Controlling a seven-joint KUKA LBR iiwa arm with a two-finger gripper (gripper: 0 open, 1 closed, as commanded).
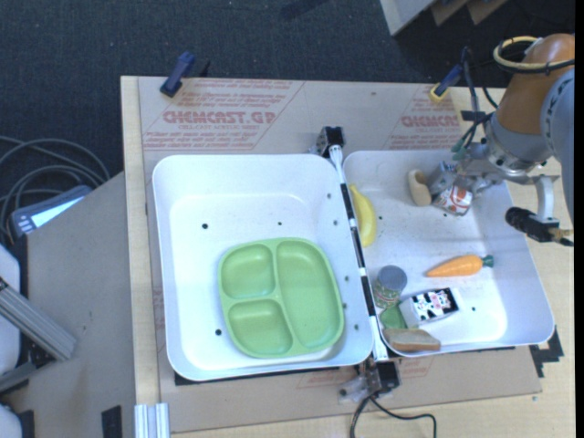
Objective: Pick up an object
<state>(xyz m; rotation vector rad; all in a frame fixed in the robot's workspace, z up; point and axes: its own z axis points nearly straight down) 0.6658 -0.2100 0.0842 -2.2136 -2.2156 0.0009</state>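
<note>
My gripper (453, 188) is low over the far part of the right bin (525, 290), on the grey arm that comes in from the right. A small red and white object (458, 203) lies directly under its tip, and a tan object (420, 188) sits just to its left. In the same bin lie a yellow banana (365, 215) against the left wall, an orange carrot (454, 265), a grey can (391, 281), a black and white box (431, 305) and a tan loaf-shaped piece (412, 339). Whether anything is held is hidden by the gripper body.
The left bin (182, 199) holds a green divided plate (278, 297). A small green item (393, 318) lies by the can. Both bins rest on a cardboard sheet (228, 108) with blue clamps at its far corners. Cables lie at the far left.
</note>
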